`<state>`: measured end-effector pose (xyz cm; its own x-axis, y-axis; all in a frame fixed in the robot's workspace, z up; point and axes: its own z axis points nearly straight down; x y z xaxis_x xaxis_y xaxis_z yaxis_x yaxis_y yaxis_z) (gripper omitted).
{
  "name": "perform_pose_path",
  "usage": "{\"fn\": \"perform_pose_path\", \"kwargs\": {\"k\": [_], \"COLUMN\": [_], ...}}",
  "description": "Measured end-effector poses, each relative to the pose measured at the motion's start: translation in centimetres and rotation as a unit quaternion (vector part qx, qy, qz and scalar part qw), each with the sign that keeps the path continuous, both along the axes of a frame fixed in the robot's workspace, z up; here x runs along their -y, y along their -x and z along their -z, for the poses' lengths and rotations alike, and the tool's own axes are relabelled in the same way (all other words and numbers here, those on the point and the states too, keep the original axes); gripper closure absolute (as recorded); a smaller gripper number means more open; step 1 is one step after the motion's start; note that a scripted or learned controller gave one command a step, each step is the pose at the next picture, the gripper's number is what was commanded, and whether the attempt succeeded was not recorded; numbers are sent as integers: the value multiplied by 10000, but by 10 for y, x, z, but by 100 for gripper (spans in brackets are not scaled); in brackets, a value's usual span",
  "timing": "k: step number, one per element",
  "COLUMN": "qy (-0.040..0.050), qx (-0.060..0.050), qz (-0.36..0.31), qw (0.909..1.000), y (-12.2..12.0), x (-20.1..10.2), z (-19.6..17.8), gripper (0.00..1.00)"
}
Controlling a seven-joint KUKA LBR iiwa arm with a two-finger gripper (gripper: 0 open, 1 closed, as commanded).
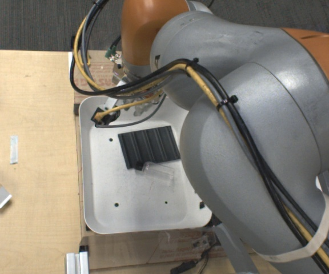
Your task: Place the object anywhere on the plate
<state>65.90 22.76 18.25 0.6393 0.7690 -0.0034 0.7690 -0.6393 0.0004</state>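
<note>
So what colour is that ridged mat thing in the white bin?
Black, with raised ridges: the mat shows clearly in the camera view.

The grey arm (250,124) loomed over the right half of the white bin (96,210), blocking that side and the far rim, and hid its own fingers. A black ribbed block (150,146) lay mid-bin with a clear plastic piece (157,170) touching its near edge. The bin floor left of and nearer than the block lay open. Cables (136,93) crossed the bin's far corner.
</note>
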Motion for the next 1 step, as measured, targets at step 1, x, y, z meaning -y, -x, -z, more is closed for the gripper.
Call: {"fn": "perform_pose_path", "kwargs": {"k": [1], "qy": [-4], "qx": [3], "qz": [924], "qw": [9957], "y": [4], "x": [1], "z": [-106], "gripper": [100]}}
